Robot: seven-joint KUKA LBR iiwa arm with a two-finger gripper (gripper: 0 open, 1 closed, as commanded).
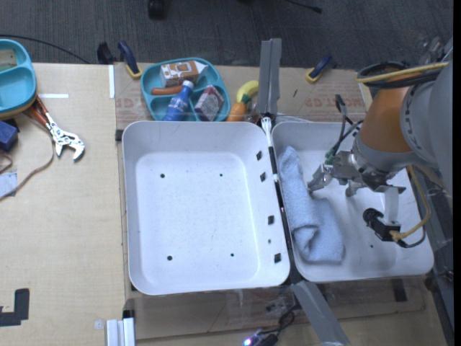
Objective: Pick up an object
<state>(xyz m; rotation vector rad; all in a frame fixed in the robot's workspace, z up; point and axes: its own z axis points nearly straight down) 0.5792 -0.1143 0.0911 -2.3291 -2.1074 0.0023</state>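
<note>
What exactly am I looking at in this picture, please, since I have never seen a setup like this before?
This is one camera fixed above a workbench, looking down at a slant. The grey machine with the orange band on the right is a robot arm, and its gripper hangs over the right bin. Its job is to pick something up. In that bin lies a light blue cloth, just beside the gripper; nothing shows between the fingers. The left bin sits next to it. Behind the bins stands a blue tray of toy food and a bottle, and a wrench lies far left.
</note>
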